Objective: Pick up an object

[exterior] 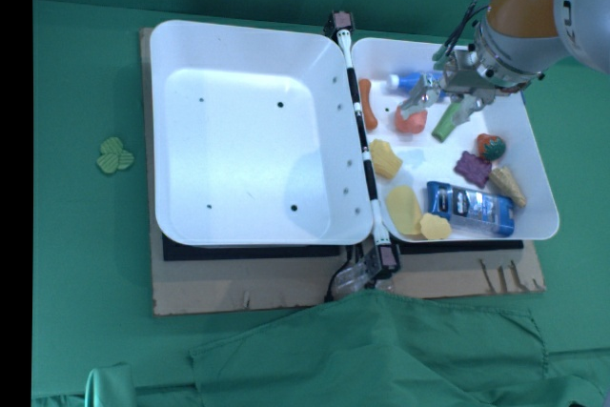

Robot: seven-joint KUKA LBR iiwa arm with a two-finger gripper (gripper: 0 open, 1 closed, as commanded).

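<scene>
My gripper (440, 110) hangs over the back of the right bin (538, 195), fingers spread apart and pointing down-left. A green stick (446, 124) lies tilted just under the right finger; whether they touch is unclear. A red piece (410, 121) sits by the left finger, and a blue-and-white tube (410, 81) lies behind it. Further objects in this bin are an orange carrot-like stick (366, 103), yellow pieces (385, 158) (404, 208), a blue packet (470, 207), a purple piece (472, 169), a small red-and-green fruit (491, 146) and a tan piece (508, 185).
The left bin (172, 71) stands beside the right one, with a black-and-white divider bar (360, 138) between them. A green clover-shaped toy (114, 155) lies on the bench left of the bins. Green cloth (381, 348) covers the front.
</scene>
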